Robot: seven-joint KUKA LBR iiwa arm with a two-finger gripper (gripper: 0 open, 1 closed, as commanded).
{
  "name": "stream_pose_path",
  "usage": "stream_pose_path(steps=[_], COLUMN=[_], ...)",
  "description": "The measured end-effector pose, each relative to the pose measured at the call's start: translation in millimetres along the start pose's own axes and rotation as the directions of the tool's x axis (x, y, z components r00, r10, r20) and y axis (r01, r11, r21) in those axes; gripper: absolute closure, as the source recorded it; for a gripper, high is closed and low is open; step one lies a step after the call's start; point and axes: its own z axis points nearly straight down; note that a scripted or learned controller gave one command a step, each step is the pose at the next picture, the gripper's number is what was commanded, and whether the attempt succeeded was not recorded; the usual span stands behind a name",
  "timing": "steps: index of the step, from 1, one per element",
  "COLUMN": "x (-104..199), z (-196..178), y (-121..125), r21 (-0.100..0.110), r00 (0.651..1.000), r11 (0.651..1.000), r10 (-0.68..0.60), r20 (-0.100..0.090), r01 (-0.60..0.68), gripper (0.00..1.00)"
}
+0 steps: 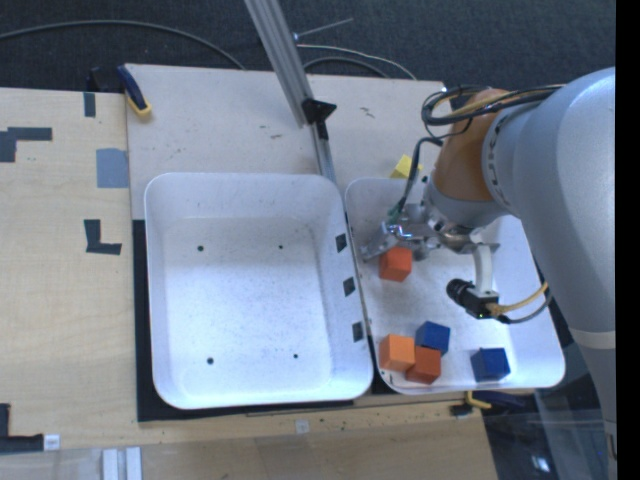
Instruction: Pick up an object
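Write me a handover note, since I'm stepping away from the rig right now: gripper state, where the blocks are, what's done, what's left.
Gripper: low in the right bin, just above an orange block; a grasp is not confirmed.
Other blocks: orange block at front, red-orange block, blue block, second blue block.
Left bin: holds no blocks.
Done: nothing lifted yet.
Left: grasp and raise one block.

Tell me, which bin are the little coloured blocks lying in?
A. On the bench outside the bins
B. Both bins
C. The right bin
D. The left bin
C: the orange blocks and blue blocks all lie in the right bin, where the gripper is reaching.
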Motion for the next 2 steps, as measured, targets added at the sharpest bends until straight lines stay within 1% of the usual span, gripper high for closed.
stream_pose_path(steps=[1, 2], x=[0.0, 119.4], z=[-9.1, -103.8], y=[-2.2, 13.9], r21=[0.005, -0.004], r00=[1.0, 1.0], r11=[1.0, 1.0], r10=[0.0, -0.005], r20=[0.0, -0.002], r01=[0.0, 0.005], gripper=[1.0, 1.0])
